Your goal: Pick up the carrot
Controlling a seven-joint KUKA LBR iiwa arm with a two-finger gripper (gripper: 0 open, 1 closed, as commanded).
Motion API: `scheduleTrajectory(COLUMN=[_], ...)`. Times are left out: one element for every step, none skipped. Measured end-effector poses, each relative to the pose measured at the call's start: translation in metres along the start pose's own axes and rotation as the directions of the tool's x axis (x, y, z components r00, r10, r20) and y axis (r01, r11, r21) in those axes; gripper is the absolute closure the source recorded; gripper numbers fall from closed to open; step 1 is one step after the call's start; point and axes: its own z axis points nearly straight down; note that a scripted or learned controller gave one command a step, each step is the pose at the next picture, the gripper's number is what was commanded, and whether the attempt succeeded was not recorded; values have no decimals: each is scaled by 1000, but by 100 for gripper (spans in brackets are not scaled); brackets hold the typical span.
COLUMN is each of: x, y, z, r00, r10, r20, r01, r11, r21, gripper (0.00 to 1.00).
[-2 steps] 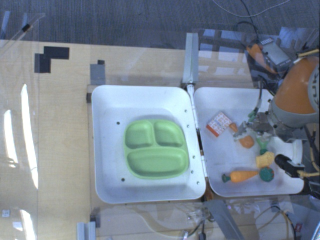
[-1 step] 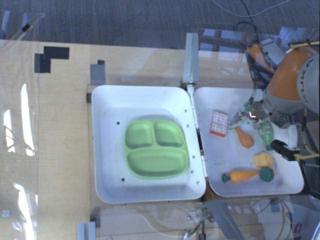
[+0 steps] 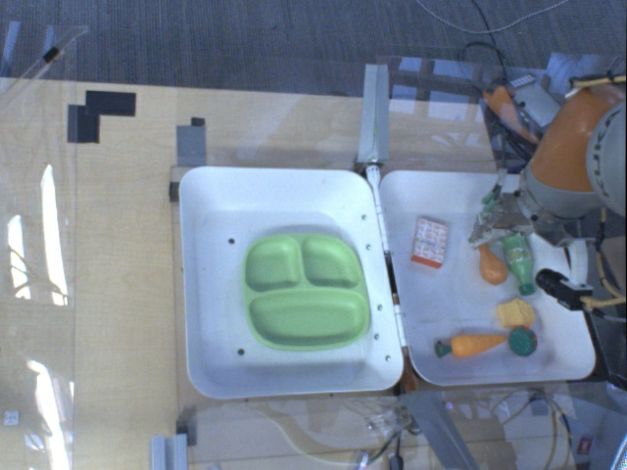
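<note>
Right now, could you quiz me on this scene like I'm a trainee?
1. True or false: the carrot lies in the same bin as the green tray.
2. Which sits nearest the carrot's leafy end? A) patterned card B) yellow piece C) green bottle
3. Fill in: the arm reaches in over the ___ bin.

Key: 1 false, 2 B, 3 right

The gripper [image 3: 498, 219] hangs over the right bin's [image 3: 441, 282] far right side. The carrot [image 3: 477, 345] lies well below it, a green bottle [image 3: 518, 262] just beside it.
</note>
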Motion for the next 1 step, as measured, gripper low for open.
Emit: scheduleTrajectory(x=[40], y=[-63], z=[-91], r00=[997], r10=[81], r20=[6], r01=[-81], r11=[997], r21=[11], gripper=[100])
